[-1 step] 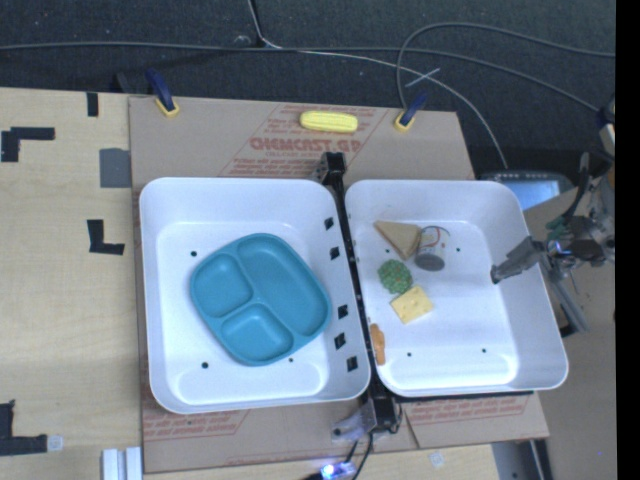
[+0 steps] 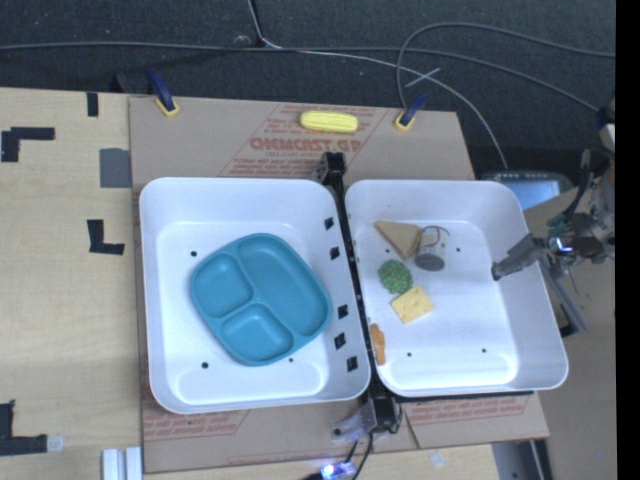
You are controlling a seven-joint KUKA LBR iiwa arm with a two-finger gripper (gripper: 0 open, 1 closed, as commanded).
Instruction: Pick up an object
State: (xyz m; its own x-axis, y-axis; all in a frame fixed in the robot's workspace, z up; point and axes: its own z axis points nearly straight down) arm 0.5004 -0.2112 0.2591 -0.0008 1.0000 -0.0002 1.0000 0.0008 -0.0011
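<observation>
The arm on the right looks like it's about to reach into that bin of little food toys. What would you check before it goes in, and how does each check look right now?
1. Things to pick lie in the right bin: ok. Yellow cheese block, green ball, tan wedge, orange piece.
2. Targets lie apart: not ok; cheese and ball look touching.
3. Gripper over the bin: ok, at its right rim.
4. Gripper carrying nothing: cannot tell.
5. Orange piece clear of the wall: not ok; it lies by the divider.
</observation>
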